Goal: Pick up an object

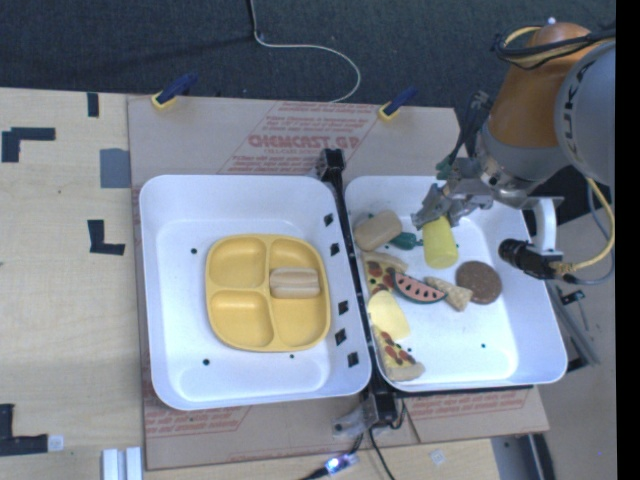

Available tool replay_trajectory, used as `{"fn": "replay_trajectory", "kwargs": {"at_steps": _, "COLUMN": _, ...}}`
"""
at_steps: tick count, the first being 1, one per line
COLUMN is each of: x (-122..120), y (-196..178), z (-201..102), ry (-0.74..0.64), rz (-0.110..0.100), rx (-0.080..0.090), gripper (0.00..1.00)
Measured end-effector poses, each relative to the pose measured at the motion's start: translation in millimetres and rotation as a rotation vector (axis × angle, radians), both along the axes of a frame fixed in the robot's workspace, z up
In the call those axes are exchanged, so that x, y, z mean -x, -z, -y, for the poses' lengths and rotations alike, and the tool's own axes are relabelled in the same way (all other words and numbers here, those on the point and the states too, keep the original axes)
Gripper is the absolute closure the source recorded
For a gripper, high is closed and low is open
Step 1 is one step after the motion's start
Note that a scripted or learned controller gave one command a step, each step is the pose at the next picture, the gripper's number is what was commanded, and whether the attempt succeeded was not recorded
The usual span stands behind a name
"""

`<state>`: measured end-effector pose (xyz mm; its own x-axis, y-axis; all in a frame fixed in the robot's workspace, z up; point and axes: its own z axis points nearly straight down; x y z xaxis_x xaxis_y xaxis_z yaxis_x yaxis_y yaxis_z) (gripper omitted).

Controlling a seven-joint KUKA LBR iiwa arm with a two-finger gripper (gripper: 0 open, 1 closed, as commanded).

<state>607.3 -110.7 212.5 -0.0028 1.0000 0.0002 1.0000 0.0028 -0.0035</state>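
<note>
Hovering my two-finger gripper (441, 215) low in the right white bin (520, 353), fingers apparently clamped on the yellow plastic cylinder (440, 243), I judge lifting straight up comes next.

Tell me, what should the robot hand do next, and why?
Probably lift straight up a little. The gripper sits at the top of the yellow block in the right bin, with other toy food close beside it, so a small rise would show whether it really has it.
</note>
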Motion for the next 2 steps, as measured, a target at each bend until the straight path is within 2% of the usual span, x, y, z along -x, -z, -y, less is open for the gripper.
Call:
{"fn": "replay_trajectory", "kwargs": {"at_steps": 1, "x": 23, "y": 8, "z": -45, "ry": -0.002, "rz": -0.001, "rx": -0.001, "gripper": 1.0}}
{"fn": "replay_trajectory", "kwargs": {"at_steps": 2, "x": 48, "y": -6, "z": -87, "ry": -0.002, "rz": 0.0, "rx": -0.001, "gripper": 1.0}}
